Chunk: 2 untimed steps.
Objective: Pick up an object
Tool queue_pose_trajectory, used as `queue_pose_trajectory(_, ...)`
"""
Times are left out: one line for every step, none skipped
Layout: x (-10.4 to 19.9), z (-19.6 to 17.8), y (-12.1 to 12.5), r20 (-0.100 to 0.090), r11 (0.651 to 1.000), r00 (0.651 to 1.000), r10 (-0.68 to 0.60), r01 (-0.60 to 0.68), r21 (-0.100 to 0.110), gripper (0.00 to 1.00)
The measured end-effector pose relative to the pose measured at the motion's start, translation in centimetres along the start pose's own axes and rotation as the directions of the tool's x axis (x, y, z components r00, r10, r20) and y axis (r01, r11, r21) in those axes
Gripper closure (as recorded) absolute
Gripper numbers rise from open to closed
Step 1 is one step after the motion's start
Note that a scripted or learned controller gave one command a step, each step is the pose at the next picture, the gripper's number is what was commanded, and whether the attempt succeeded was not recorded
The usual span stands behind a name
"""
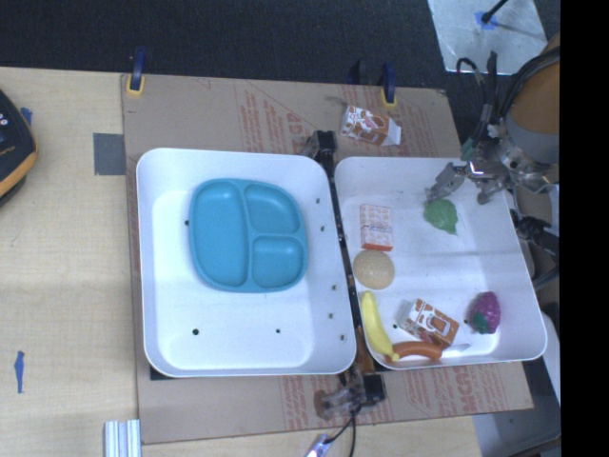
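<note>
A wooden bench (pixel 67 255) carries a cardboard sheet (pixel 238 122) with two white bins; the left bin (pixel 162 341) holds a blue divided plate (pixel 249 234). The gripper (pixel 466 181) hangs over the far part of the right bin (pixel 514 255), its fingers spread and nothing between them. A green object (pixel 442 216) lies just below and nearer than the fingertips. Farther left are a carton (pixel 377 227) and a round bun (pixel 374 270); a banana (pixel 375 327), a sausage (pixel 417 352), a packet (pixel 430 322) and a purple object (pixel 485 312) crowd the near rim. Bare floor lies around the green object.
</note>
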State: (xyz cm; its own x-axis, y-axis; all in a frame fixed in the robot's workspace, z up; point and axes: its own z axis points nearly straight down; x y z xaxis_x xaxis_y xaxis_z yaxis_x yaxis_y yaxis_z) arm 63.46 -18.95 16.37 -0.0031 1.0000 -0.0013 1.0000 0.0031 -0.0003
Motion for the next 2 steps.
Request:
queue_pose_trajectory(-0.9, 6.4, 2.1, 0.000, 1.000, 1.000, -0.003, 0.003, 0.003, 0.00)
queue_pose_trajectory(-1.0, 5.3, 2.2, 0.001, 1.000, 1.000, -0.006, 0.006, 0.002, 1.00)
